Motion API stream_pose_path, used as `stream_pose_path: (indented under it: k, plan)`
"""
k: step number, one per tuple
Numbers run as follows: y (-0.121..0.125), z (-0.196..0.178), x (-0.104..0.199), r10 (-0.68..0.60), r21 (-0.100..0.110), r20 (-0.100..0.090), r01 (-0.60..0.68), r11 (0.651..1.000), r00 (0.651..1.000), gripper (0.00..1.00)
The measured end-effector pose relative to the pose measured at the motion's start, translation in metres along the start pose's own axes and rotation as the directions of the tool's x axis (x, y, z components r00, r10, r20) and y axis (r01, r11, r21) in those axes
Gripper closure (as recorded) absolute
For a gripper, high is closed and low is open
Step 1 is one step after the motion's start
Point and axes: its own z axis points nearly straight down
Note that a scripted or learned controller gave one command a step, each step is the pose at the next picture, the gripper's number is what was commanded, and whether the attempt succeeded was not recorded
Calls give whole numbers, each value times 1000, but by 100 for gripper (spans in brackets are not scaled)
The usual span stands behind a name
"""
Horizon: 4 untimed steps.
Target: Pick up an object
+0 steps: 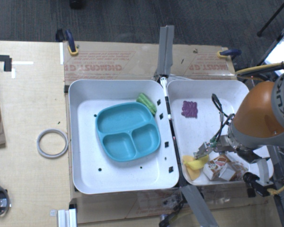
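Low over the right bin's (236,86) front edge, the gripper (204,150) hangs beside a yellow toy (194,165) and carton (221,168), jaw state impossible to tell; such crowding risks a glancing, empty grasp.

1 fixed overhead camera, slanted over 2 bins (75,141).

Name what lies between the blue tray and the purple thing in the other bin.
In the camera view, the two bins' adjoining white walls separate the blue tray from the purple thing. A green object sits at the tray's upper right corner.
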Motion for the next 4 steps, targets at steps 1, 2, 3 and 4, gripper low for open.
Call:
stream_pose_path:
  k: [1,2,3,4]
  plan:
    - [55,-100,42,105,1,1,-105,994,994,0]
    - [17,1,9,119,2,0,-119,993,993,0]
    - [3,0,19,-43,-2,0,43,999,999,0]
    - [3,-8,18,-39,-1,0,39,999,999,100]
